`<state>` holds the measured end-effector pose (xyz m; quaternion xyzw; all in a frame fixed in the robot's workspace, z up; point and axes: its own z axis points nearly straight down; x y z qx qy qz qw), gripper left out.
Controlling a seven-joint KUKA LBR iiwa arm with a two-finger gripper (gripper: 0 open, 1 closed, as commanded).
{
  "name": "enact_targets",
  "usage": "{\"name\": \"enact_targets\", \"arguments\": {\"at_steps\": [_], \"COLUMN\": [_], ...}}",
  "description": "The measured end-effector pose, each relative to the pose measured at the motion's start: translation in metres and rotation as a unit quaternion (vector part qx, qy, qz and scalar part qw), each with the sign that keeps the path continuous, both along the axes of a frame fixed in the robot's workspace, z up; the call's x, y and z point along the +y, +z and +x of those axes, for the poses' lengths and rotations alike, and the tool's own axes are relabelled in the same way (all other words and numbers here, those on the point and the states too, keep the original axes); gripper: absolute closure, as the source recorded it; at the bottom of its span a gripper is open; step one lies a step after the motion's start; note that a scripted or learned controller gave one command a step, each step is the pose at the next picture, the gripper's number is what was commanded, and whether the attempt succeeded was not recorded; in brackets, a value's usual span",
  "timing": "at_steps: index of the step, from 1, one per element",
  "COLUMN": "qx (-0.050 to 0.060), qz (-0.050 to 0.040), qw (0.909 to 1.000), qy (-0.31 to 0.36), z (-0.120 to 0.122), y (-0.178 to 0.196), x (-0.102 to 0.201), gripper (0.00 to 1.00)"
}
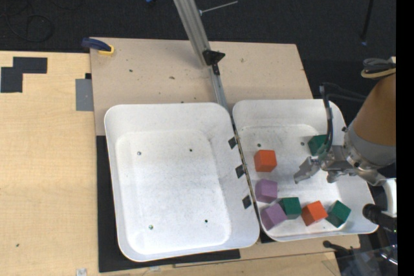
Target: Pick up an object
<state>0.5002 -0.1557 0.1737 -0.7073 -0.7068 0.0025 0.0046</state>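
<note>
The right bin (284, 116) holds several small blocks. An orange cube (265, 160) lies near its left wall. Below it sit two purple cubes (266, 190) (273, 214), with a green cube (291, 206), another orange cube (314, 212) and a green block (338, 213) along the front. A further green block (317, 143) is partly hidden behind the arm. My gripper (318, 174) hangs low over the right half of this bin, between that green block and the front row. It is open, and nothing sits between its fingers.
The left bin (123, 119) stands beside the right one, with black clips (239, 171) along the shared wall. A slanted aluminium post (191, 16) rises behind the bins. A blue clamp (97, 44) lies at the board's far left corner.
</note>
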Motion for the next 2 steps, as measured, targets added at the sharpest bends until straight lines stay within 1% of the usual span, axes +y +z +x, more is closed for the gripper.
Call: {"name": "enact_targets", "arguments": {"at_steps": [1, 2], "qx": [0.000, -0.004], "qz": [0.0003, -0.0006], "qw": [1.0000, 1.0000], "qy": [-0.001, -0.002], "z": [-0.002, -0.001], "y": [-0.064, -0.082], "x": [0.002, 0.002], "gripper": [0.00, 0.00]}}
